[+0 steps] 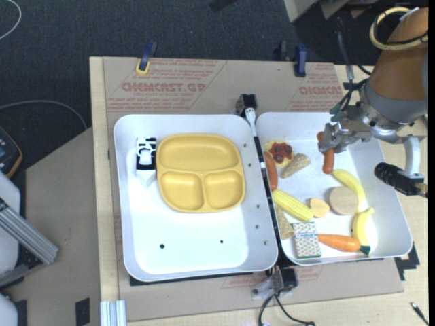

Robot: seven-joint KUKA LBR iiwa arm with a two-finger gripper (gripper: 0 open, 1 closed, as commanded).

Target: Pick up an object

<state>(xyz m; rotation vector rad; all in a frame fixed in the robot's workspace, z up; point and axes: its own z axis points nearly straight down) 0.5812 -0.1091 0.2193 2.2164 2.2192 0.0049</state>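
Note:
My gripper (329, 143) hangs over the upper right part of the right bin (387, 175). A short red sausage (329, 162) hangs upright from its fingertips, gripped at its top end, so the gripper is shut on it. In the bin around it lie a longer red sausage (272, 172), a pizza slice (280, 150), a corn cob (292, 206), two bananas (350, 182) (363, 226), a round beige disc (342, 200), a carrot (338, 243) and a small green-and-white box (306, 240).
The left bin (136, 236) holds a yellow divided tray (200, 172) and a small black-and-white item (145, 153) at its left. A black part of the arm (397, 176) juts out over the right bin's right side. Clamps (143, 65) (300, 60) sit on the board's far edge.

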